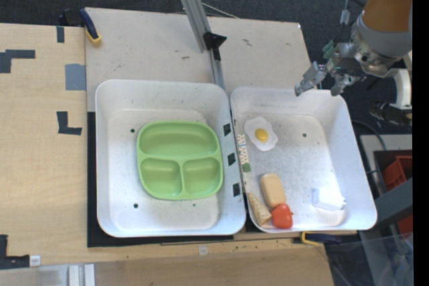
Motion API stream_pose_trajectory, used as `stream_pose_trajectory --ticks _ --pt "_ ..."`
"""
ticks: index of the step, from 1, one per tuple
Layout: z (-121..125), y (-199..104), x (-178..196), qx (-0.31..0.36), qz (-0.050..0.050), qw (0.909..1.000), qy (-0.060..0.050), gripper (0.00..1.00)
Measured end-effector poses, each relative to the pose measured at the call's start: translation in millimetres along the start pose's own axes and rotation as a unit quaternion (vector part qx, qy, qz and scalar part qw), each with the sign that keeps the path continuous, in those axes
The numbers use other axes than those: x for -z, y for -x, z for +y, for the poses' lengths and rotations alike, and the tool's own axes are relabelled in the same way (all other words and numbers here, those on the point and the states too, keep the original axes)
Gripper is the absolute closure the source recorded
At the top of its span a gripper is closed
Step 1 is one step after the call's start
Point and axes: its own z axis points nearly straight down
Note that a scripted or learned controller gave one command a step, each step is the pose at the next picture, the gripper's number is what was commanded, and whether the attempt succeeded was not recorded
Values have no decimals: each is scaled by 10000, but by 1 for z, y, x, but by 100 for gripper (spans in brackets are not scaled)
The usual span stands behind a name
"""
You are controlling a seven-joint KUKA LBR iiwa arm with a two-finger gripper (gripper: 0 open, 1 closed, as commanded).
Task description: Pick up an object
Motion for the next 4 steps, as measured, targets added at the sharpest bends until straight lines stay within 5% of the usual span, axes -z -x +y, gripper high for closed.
stream_pose_trajectory --ticks 1,4 --pt "0 0 0 0 0 10000 0 0" --pt "-11 6 -147 1 -5 10000 -28 0"
